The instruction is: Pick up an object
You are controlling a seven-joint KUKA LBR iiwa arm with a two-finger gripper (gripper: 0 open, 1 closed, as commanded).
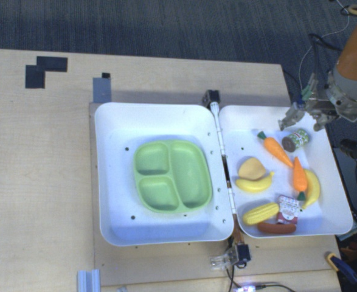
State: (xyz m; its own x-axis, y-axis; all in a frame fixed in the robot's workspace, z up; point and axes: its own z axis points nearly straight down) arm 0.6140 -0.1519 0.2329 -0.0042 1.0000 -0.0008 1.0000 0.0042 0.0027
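The right bin [330,157] holds toy food. Along its middle lie an orange carrot [277,151], a second orange piece [298,175] and a yellow banana [312,188]. A small green-and-grey can [296,140] lies near the bin's far edge. My gripper [301,124] hangs over that far edge, just beyond the can. It is open, its two fingers spread, and nothing sits between them. Nearer the front lie a tan piece [252,166] on a yellow one [254,185], a corn cob [261,212], a red sausage [277,227] and a small packet [288,205].
The left bin [114,163] holds a green divided plate [172,175]. A ridge with a black clamp [212,97] separates the two bins. Cables hang at the far right near the arm [354,66]. The wooden bench [38,181] extends to the left.
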